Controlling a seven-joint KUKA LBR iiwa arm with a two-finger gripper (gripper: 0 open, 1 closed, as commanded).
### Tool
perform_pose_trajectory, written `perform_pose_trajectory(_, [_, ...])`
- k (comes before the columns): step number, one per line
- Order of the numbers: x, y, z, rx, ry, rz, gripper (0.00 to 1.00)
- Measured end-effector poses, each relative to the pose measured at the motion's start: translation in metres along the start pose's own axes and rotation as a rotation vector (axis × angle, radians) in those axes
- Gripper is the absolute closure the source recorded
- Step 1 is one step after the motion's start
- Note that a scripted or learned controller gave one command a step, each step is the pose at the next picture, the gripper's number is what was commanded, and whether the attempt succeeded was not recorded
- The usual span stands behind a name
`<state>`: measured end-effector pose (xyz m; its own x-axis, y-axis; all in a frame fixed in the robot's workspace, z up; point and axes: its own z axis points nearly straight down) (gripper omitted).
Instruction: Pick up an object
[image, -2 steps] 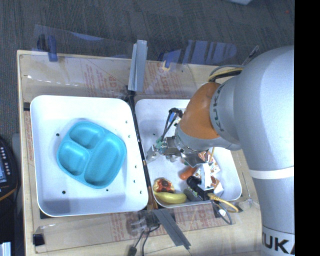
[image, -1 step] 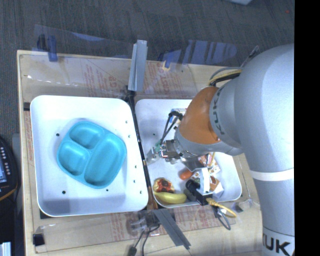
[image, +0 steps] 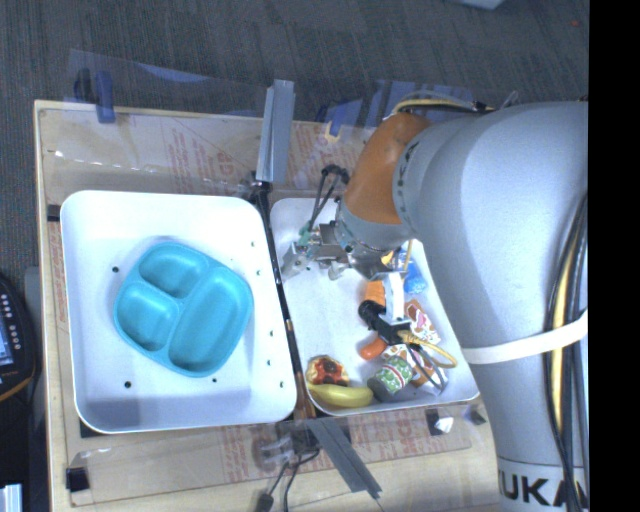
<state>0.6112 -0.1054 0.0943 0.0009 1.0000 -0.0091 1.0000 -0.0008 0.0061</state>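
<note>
Reaching in from the right, my grey arm with orange band puts my claw low over the upper part of the right shallow white bin. Claw state: cannot tell. Yellow banana, red-yellow round toy and green can lie near that bin's lower edge. Blue three-compartment plastic tray sits in the left white bin.

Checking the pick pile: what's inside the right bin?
The right bin holds a banana, a small can, an orange piece and other clutter along its near and right sides. The arm covers the bin's far right part.
</note>
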Motion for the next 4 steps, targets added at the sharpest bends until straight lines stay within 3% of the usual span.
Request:
perform_pose_trajectory(1, [-0.003, -0.081, -0.001, 0.002, -0.002, 0.003, 0.00])
perform_pose_trajectory(2, [0.000, -0.126, -0.005, -0.016, -0.011, 0.007, 0.00])
perform_pose_trajectory(3, [-0.001, -0.120, -0.003, -0.004, -0.010, 0.009, 0.00])
perform_pose_trajectory(4, [-0.001, -0.098, 0.000, 0.003, -0.008, 0.008, 0.00])
